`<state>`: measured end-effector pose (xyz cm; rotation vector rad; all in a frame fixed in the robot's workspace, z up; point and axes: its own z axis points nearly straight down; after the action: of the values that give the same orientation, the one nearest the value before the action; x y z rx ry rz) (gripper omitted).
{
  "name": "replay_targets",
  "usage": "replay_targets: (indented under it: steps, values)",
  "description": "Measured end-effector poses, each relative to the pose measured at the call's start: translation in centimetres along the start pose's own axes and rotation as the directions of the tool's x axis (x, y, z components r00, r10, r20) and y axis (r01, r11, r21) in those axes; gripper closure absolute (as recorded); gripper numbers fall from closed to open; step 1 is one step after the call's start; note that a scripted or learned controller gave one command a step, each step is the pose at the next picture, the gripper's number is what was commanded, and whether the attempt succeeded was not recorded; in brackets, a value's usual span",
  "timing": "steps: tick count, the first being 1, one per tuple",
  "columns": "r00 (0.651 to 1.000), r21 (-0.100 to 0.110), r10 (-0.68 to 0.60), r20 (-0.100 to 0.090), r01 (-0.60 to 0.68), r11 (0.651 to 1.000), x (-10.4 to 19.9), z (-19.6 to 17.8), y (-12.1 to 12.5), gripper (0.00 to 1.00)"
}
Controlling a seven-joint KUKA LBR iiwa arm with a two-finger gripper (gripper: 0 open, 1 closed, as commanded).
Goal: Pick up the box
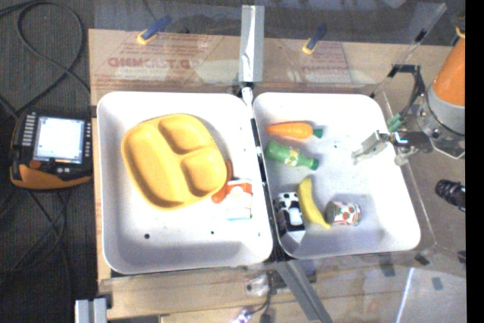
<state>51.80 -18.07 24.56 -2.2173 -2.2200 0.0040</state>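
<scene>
The bench point(106, 57) carried two white bins side by side; the left bin point(121, 238) held a yellow tray point(175, 159) with three compartments, set toward the bin's upper left; the box point(240, 200), white with red and blue-green marking, lay just beside the tray's lower right corner, near the wall dividing the bins, apart from the gripper; an orange-red item point(219, 195) lay between tray and box, touching both, its kind not legible; the right bin point(393, 238) held five items in its left half; the arm point(448, 87) entered from the right, over the bin's right rim; the gripper point(368, 147) sat over the bare upper right area of the right bin, with nothing between its fingers; whether the fingers stood apart or together could not be told; the carrot point(291, 130) lay uppermost; the green bottle point(290, 156) lay just below it; the banana point(311, 202) lay lower, between a black-and-white item point(289, 209) and a red-and-white can point(344, 212).
</scene>
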Motion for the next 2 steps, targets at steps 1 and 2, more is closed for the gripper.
replay_targets:
  steps: [1,2]
  values:
    - [1.0,0.004,0.0,-0.001,0.0,1.0,0.0,-0.6,0.1,1.0]
    - [0.993,-0.002,0.12,0.004,-0.12,0.993,6.4,-11.2,5.4,1.0]
